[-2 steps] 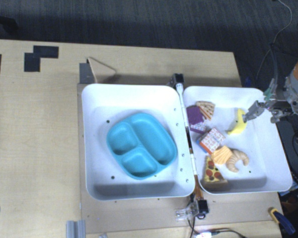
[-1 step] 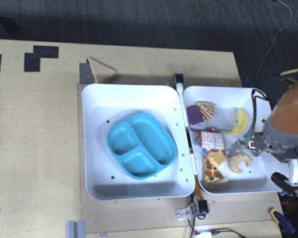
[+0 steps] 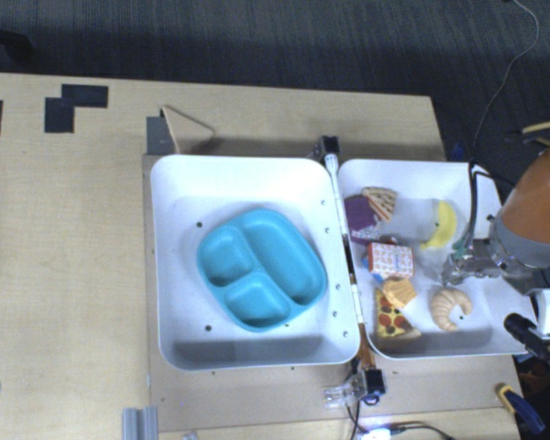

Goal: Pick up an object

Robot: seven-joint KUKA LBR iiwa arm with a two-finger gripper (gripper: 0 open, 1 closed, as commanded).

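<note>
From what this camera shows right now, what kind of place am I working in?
Most likely a robotics lab test bench, not a real kitchen. Two white bins sit on a plywood table; one bin holds toy food such as a croissant and pizza slice, and loose cables run nearby.
</note>
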